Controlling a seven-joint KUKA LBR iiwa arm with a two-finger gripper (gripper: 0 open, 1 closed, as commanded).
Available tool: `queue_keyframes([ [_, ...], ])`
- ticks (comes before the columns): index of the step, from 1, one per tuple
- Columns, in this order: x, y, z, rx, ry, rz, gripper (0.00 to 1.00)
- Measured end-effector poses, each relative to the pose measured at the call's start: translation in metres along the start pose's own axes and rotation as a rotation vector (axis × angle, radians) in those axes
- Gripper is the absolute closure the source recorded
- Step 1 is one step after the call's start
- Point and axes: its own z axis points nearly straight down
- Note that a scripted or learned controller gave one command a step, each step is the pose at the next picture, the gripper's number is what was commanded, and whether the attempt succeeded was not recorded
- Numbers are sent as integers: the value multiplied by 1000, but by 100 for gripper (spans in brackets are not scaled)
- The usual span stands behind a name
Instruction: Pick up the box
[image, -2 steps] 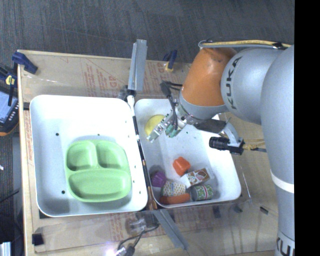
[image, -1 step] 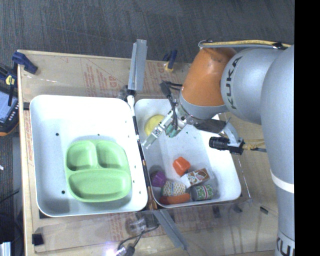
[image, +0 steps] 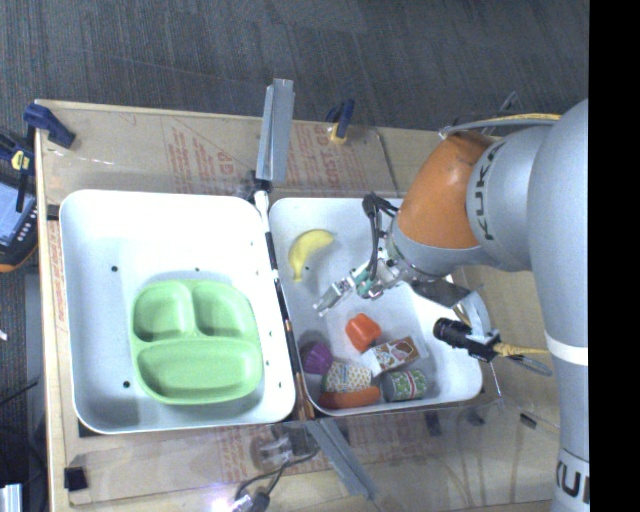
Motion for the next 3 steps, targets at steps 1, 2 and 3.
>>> queue_keyframes([
  [1,26,-67,56,-1,1,256,0],
  [2,26,-66,46,-1,1,252,100],
  [3,26,-66,46,-1,1,251,0],
])
